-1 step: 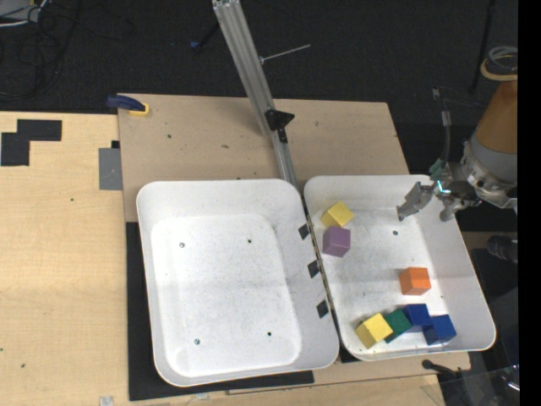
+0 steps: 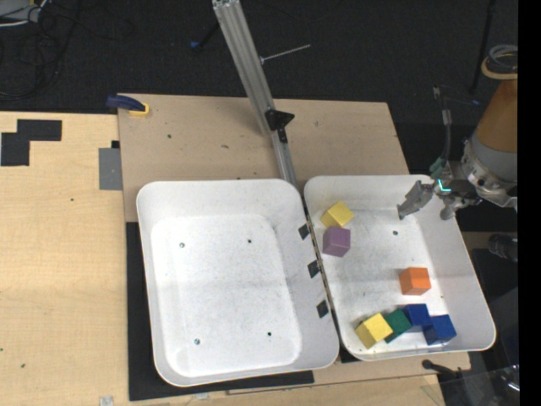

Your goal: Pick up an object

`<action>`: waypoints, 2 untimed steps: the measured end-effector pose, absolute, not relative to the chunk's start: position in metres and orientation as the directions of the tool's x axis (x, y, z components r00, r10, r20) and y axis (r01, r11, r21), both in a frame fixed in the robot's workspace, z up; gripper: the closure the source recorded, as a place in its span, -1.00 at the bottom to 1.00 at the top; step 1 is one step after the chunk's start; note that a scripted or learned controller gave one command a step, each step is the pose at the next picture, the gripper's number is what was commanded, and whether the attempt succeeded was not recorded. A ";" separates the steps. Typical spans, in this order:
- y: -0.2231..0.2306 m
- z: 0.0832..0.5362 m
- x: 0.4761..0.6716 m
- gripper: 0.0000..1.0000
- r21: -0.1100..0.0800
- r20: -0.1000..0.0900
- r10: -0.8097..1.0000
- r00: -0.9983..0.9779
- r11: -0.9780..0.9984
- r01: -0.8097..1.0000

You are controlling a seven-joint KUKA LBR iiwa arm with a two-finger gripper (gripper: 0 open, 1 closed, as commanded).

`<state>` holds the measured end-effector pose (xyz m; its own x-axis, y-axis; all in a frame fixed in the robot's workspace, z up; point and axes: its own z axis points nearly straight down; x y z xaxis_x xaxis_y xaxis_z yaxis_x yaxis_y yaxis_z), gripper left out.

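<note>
Wooden bench [image 2: 254,142], right bin [image 2: 473,286], end effector [image 2: 429,203] spread wide, holding nothing, above rim

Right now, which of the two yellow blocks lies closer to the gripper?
The yellow block beside the purple block, at the right bin's far left. The other yellow block lies at the near edge, farther from the gripper.

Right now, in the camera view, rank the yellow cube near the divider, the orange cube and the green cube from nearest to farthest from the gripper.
From the gripper above the right bin's far right side:
1. Orange cube, mid-right of the bin, toward the near side.
2. Yellow cube near the divider, at the bin's far left; only slightly farther than the orange one.
3. Green cube, in the near cluster, clearly farthest.
</note>
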<state>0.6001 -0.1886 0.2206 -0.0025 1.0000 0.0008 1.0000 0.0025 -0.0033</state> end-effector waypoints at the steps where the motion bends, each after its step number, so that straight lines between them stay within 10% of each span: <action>1: -0.187 0.175 0.593 -1.00 -0.008 0.002 1.000 0.000 0.000 1.000; 2: -0.179 0.127 0.591 -1.00 -0.008 0.003 1.000 0.000 0.000 1.000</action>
